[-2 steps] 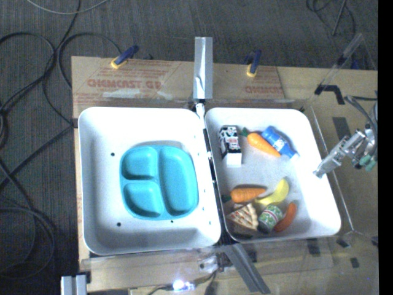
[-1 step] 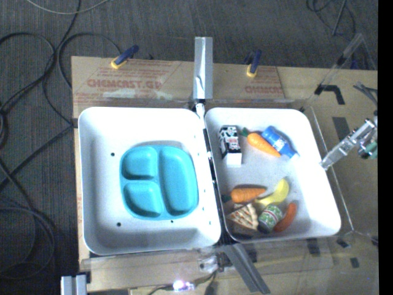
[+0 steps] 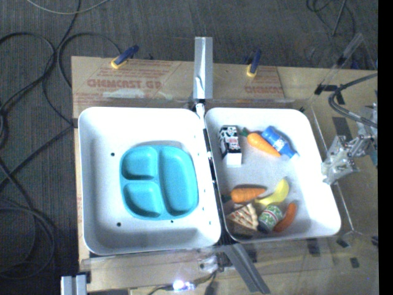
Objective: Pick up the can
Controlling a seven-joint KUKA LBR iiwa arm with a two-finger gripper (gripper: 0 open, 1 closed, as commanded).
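The small green-labelled metal can [image 3: 271, 217] is found at the near edge of the right white plastic bin [image 3: 313, 140], among a sandwich wedge [image 3: 244, 217], a red sausage [image 3: 287, 216], a yellow banana [image 3: 277, 191] and an orange carrot [image 3: 248, 194]. It is not yet lifted; the whole pick is judged outstanding. Farther off, outside the bin's right wall, the pale two-finger gripper [image 3: 339, 163] is seen, well apart from the can. Its state cannot be told, and nothing is seen held

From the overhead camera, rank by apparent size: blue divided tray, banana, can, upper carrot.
1. blue divided tray, by far the largest
2. banana and upper carrot, too alike to rank
3. can, smallest
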